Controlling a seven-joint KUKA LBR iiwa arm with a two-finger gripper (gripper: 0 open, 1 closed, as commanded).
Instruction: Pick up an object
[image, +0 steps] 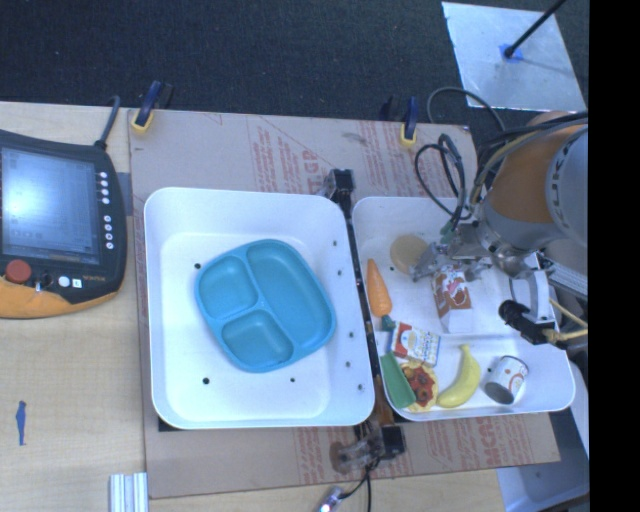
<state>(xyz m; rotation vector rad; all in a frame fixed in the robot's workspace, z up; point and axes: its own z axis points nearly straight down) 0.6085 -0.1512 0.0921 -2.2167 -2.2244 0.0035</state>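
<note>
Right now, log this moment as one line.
arm: over right bin | gripper: above snack packet, grasp unconfirmed | left bin: blue plate | nearby: carrot, banana

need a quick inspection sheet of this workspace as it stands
surface: cardboard sheet on a wooden bench, bearing a left bin and a right bin
job's things: right bin holds a carrot, banana, cup, small carton and snack packet
clutter: blue divided plate in the left bin
grippers: pincer low over the right bin, by the carton; grip cannot be judged
cables: black loops beside the arm
surroundings: teach pendant at left, clamps on the cardboard edge
</note>
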